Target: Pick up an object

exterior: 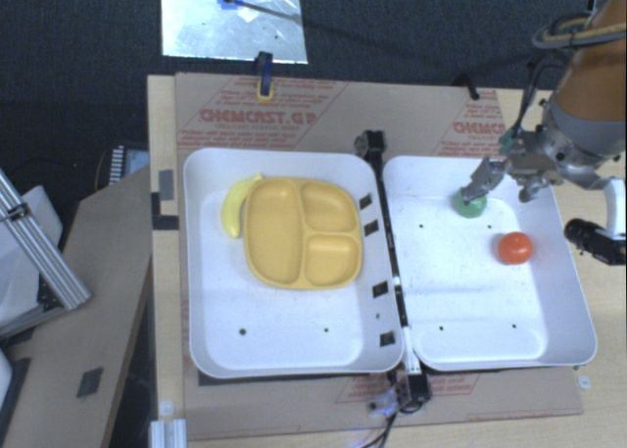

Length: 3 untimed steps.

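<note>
Surface: a pale wooden surface (162,240) seen from above at a slant, carrying two shallow white bins side by side on printed cardboard.
Left bin: the shallow white plastic left bin (211,338) holds a yellow plastic plate with three compartments (301,232), lying flat near the middle. A yellow banana (233,206) lies just beside the plate's left edge, partly tucked against it.
Right bin: the shallow white plastic right bin (480,328) holds two small things in its far half.
Green object: a small round green object (470,205) sits on the bin floor near the far edge, just below the claw's fingers.
Orange ball: a small round orange ball (514,247) lies on the bin floor, near the green object and to its right, apart from it.
Arm: the grey arm with an orange band (593,83) reaches in from the right, above the right bin's far right corner.
Claw: the grey two-finger claw (506,181) hangs over the far part of the right bin with its fingers spread apart; one finger points down toward the green object, nothing between them.
In the way: the orange ball lies near the claw; the bin's far wall is close behind the green object.
Beyond the bins: a shiny silver sheet (233,5) lies on dark carpet.
</note>
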Each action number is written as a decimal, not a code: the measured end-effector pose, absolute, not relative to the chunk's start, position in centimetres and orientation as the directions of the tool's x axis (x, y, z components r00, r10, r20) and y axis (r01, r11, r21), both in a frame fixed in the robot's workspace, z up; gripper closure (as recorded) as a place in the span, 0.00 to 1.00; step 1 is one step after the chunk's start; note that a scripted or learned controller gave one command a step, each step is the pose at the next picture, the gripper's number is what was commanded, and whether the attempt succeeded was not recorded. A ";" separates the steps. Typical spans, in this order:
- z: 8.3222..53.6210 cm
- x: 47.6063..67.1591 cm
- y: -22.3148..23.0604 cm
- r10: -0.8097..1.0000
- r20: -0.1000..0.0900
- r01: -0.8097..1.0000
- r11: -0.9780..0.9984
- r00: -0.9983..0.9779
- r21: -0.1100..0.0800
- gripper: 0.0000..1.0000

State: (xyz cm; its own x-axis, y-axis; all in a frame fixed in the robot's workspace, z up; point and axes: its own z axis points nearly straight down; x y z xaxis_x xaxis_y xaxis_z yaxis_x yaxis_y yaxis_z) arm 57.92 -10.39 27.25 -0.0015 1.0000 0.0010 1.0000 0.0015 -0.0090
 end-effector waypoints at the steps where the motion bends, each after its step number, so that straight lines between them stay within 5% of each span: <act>1: 27.8 58.1 -10.4 1.000 0.000 1.000 0.003 -0.003 0.001 0.00; 3: 16.3 59.4 -11.0 1.000 0.000 1.000 0.000 0.000 -0.003 0.00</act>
